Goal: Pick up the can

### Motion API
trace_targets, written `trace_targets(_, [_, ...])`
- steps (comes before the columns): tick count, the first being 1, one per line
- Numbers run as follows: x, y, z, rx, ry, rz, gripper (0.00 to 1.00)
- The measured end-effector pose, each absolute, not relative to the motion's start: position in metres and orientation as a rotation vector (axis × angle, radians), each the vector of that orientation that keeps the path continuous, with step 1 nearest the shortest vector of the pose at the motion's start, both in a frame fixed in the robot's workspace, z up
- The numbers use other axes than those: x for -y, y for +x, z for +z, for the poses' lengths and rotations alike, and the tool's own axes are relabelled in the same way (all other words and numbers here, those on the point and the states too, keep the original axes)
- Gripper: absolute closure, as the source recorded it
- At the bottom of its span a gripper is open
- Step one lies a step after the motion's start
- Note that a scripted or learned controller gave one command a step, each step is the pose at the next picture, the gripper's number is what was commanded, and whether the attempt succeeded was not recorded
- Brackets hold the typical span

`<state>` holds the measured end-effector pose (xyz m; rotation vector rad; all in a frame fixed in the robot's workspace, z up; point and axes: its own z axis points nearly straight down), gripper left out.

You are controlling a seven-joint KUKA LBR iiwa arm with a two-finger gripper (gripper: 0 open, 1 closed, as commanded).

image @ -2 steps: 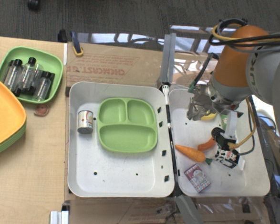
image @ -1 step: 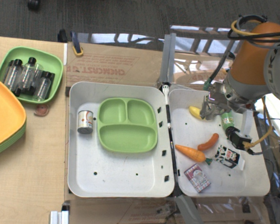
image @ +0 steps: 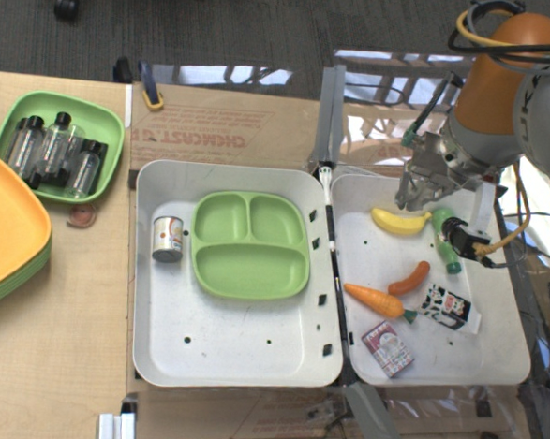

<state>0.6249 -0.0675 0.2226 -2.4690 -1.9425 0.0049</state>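
The end effector [image: 413, 201] hangs over the far edge of the right bin [image: 490, 365], its two fingers pointing down with a small gap between them and nothing pinched in that gap. Just beneath and slightly nearer than its tips lies a yellow banana [image: 399, 221], close to the fingers but not between them. To the end effector's right, near the wrist cabling, sits a green marker-like object [image: 447, 243]. Nearer the camera from the end effector lie a small orange sausage-shaped piece [image: 409, 278], an orange carrot [image: 375, 300], a black-and-white packet [image: 450, 308] and a pinkish card pack [image: 387, 347].

The can [image: 167, 238] is well apart from the end effector, far to its left in the left bin [image: 237, 352], standing upright just beside the left edge of a green divided plate [image: 251, 244]. Farther left on the tabletop [image: 49, 358], a green tray [image: 105, 122] holds small bottles [image: 54, 154], next to stacked orange plates [image: 6, 237].
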Motion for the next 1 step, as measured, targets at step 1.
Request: trace_targets(1, [0.0200, 0.6064, 0.2290, 2.040, -2.387, 0.006, 1.00])
